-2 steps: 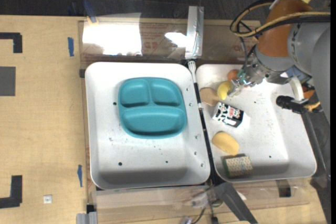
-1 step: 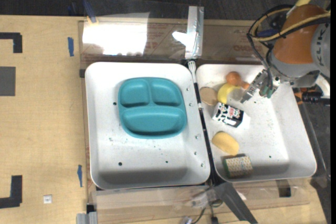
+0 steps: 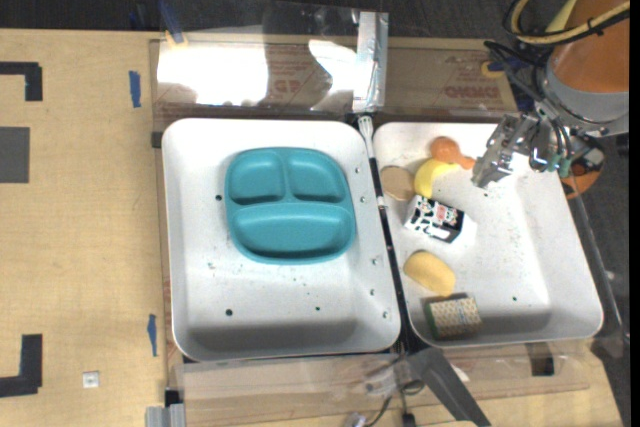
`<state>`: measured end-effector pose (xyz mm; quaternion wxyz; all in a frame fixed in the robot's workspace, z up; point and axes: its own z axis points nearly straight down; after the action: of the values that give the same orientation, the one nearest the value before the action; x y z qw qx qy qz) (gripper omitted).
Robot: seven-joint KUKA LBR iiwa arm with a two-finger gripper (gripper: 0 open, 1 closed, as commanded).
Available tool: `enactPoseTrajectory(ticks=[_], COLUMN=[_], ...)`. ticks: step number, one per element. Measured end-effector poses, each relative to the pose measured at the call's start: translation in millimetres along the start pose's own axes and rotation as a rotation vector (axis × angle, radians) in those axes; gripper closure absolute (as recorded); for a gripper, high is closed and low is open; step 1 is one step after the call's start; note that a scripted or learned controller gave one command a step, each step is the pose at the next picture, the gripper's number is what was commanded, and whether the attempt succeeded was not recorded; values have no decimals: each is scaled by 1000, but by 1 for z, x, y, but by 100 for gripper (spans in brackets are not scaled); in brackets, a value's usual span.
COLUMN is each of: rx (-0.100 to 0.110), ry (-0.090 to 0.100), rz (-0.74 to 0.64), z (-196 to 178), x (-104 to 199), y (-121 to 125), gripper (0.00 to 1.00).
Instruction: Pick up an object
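The right bin [image 3: 540,275] holds several small things. An orange ball [image 3: 443,149] and a yellow piece [image 3: 428,177] lie at its far left, beside a tan round piece [image 3: 397,182]. A black and white patterned block [image 3: 436,218] sits below them. A yellow lemon-shaped object [image 3: 430,271] and a woven tan block [image 3: 454,315] lie near the front. My gripper [image 3: 487,172] hangs over the bin's far middle, just right of the yellow piece, with nothing visibly between its fingers.
The left bin [image 3: 200,305] holds a teal divided tray [image 3: 290,203]. A clear plastic sheet [image 3: 270,55] stands behind the bins. The arm's orange band and cables [image 3: 590,45] fill the upper right. Cardboard bench surface [image 3: 70,215] spreads to the left.
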<state>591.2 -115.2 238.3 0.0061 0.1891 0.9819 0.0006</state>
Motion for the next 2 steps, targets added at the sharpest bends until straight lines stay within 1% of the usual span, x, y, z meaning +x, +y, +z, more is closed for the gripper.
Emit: enactPoseTrajectory(ticks=[1,2], rx=[1,-4], ry=[5,-6], rz=[1,375], z=[3,117], x=[1,-25], y=[-1,23], gripper=[0,0])
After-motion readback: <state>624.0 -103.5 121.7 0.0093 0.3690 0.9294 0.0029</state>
